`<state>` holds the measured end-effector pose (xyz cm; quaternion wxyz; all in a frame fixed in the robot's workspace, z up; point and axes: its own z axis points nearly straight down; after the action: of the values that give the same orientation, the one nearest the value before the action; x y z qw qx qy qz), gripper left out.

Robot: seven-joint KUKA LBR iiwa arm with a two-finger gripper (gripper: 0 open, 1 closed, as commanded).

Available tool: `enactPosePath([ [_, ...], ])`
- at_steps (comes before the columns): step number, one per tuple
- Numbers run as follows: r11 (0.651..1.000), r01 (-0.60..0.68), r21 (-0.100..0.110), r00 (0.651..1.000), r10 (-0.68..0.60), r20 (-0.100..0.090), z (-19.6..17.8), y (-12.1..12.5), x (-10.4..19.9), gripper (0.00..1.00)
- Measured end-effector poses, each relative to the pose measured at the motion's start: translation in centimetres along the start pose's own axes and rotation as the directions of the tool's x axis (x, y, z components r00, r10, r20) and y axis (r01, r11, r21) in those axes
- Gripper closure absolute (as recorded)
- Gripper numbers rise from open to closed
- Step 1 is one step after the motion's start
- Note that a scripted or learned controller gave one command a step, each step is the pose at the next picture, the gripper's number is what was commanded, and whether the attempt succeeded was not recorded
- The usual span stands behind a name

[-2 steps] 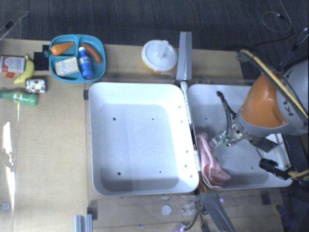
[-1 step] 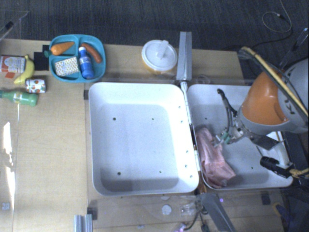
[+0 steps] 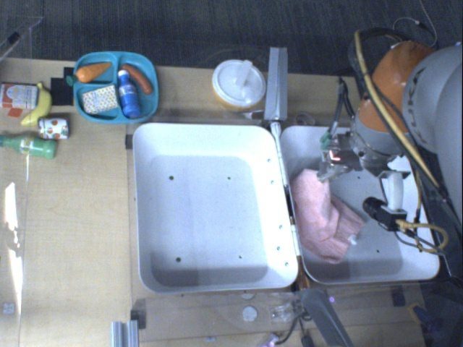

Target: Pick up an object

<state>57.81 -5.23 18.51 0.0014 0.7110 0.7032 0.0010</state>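
Grey arm [image 3: 427, 85] with orange band, reaching into right bin [image 3: 376, 266] from its right side. Gripper [image 3: 331, 161] low over that bin's upper left part, just above pink cloth [image 3: 318, 215]; finger spread not discernible. Cloth bunched along right bin's left wall. Left bin [image 3: 210, 208] beside it. Blue divided tray [image 3: 116, 87] beyond left bin's far left corner.

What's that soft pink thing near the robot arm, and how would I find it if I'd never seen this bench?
Start at the two white bins and take the right bin, the one the grey and orange arm reaches over. Along its left wall lies a crumpled pink cloth, just below the tool. It is the bin's single soft, pink item.
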Motion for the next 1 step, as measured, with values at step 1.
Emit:
enactPosePath([
  [1, 1.000, 0.001, 0.000, 1.000, -0.001, 0.000, 0.01, 0.00, 0.00, 0.00],
])
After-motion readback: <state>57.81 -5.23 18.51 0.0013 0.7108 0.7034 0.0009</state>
